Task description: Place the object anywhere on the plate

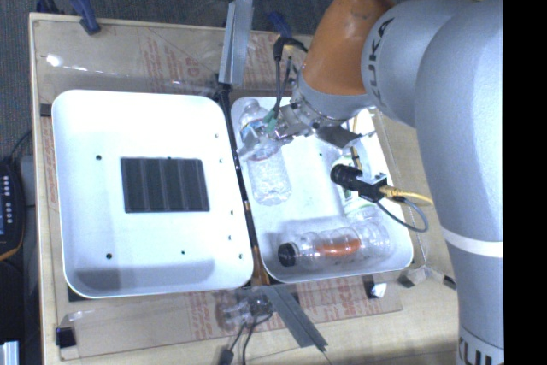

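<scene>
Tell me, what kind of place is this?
Probably a robot test lab: a big grey arm reaches over two white bins on a wooden bench, with plastic bottles to pick up.

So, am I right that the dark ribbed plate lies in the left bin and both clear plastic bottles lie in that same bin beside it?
Not quite. The camera view shows the dark ribbed plate in the left bin, but both bottles lie in the right bin: one clear bottle near its upper left, below the gripper, and a bottle with a dark cap along its near edge.
</scene>
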Robot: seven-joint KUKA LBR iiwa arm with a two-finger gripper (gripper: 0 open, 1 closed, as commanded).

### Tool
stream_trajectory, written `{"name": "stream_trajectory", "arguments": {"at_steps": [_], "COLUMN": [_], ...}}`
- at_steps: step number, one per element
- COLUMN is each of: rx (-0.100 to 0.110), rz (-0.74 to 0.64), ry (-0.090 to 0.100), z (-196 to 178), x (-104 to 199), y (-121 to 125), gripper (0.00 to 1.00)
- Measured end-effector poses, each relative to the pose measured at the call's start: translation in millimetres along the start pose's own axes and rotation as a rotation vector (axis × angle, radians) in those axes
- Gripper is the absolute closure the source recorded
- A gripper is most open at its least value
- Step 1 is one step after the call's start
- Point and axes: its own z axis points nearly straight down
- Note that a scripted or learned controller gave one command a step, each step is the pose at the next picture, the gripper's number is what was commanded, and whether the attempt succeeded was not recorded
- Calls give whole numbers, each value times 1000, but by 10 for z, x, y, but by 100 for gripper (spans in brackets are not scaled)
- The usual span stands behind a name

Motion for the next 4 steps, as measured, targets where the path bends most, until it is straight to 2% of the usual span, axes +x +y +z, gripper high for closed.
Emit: {"name": "stream_trajectory", "arguments": {"at_steps": [1,2,3,4], "rx": [-1,-4,-3,1], "rz": [25,-27,-36,-234], "ry": [-1,-3,-3,-1], "z": [-218,-948,-1040,-15], "x": [567,708,726,1086], "y": [-105,633,640,276], "gripper": [100,100,100,100]}}
